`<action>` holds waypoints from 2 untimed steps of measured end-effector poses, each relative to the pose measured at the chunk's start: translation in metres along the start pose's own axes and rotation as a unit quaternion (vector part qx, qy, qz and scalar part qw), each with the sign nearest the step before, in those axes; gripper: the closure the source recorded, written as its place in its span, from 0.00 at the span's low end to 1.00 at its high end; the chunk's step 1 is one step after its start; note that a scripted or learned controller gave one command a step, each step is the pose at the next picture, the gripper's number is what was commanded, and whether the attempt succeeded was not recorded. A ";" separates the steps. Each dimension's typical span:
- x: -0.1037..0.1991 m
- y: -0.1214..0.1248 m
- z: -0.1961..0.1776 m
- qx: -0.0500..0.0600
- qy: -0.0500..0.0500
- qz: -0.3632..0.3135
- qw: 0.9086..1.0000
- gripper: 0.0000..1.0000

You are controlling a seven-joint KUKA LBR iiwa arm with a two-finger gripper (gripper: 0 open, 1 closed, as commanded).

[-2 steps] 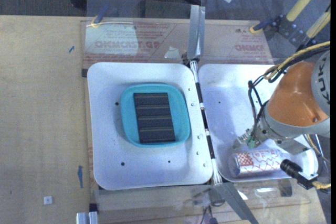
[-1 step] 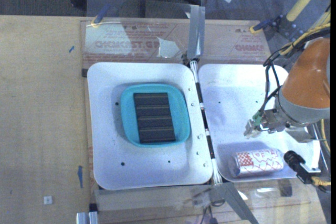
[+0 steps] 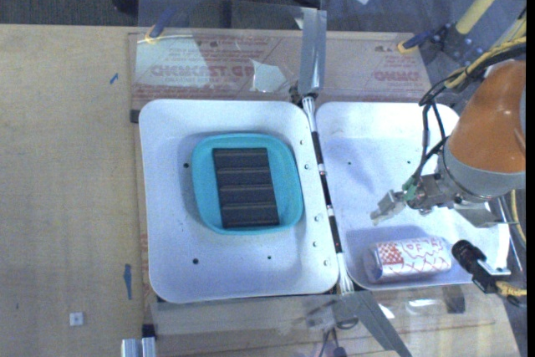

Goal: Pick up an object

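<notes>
Camera view: arm enters from the right, gripper [image 3: 386,210] over the right bin [image 3: 359,134], pointing left. Can't tell the finger state, too small and blurred. Red-and-white patterned can [image 3: 410,257] lies on its side at the near edge of the right bin, just below the gripper, apart from it. Left bin [image 3: 167,263] holds a teal tray [image 3: 201,180] with a dark ribbed block [image 3: 245,188] in it.

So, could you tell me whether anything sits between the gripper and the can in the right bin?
Nothing visible does. The gripper hangs over bare white floor of the right bin, and the can lies on its side just below it in the view, near the bin's front edge, with only open floor between them.
</notes>
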State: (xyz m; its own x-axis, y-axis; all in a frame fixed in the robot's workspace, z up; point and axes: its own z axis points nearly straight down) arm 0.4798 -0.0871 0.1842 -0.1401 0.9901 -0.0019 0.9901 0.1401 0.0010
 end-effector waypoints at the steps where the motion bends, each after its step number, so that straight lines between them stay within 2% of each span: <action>1: -0.023 -0.001 0.096 -0.004 0.000 -0.109 0.994 0.00; 2: -0.046 -0.007 0.048 0.000 0.000 -0.033 0.999 0.00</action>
